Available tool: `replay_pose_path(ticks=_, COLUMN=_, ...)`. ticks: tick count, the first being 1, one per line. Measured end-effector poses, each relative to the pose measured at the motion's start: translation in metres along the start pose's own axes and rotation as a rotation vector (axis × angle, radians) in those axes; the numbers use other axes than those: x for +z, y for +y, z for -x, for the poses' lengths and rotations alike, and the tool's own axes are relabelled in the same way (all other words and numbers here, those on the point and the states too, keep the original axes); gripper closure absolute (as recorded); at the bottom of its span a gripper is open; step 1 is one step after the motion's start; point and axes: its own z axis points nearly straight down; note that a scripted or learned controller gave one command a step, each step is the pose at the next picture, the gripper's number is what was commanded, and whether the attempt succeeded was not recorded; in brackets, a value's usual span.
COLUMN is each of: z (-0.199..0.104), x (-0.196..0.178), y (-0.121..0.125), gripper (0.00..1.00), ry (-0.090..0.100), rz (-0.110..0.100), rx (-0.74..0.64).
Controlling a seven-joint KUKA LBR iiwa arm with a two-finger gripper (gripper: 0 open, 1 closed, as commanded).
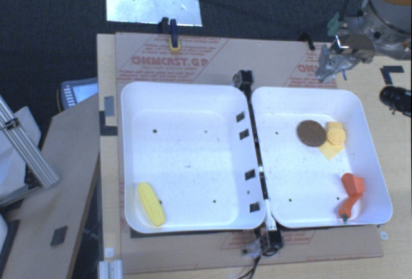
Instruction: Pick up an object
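Dark carpet surrounded the counter (193, 55), which carried two shallow white bins side by side under a brown printed board. The tool (329, 68) hung above the far rim of the right bin (370, 126), near its back right corner, carrying nothing. Whether it was spread or pressed together, I could not tell, because it was small and blurred at that place.

The nearest things lay in the right bin, toward the viewer from the tool: a brown round cookie (311, 133), touching a yellow round cracker (335, 133), with a pale yellow cheese slice (331, 150) partly under both. Farther forward, near the front right corner, lay a toy carrot (350, 192), its long axis running roughly front to back. A yellow corn cob (150, 203) lay in the front left corner of the left bin (187, 94), well apart from the tool.

I judged the cookie group the closest target, needing a short move forward and down.
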Motion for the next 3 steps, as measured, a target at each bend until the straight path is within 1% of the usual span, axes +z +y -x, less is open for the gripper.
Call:
replay_pose_path(ticks=1, z=-0.074, x=-0.021, y=0.000, gripper=1.00, ry=0.002, rz=-0.001, rx=-0.004)
replay_pose_path(ticks=3, z=-0.069, x=-0.042, y=0.002, gripper=1.00, ry=0.000, rz=0.004, rx=-0.008)
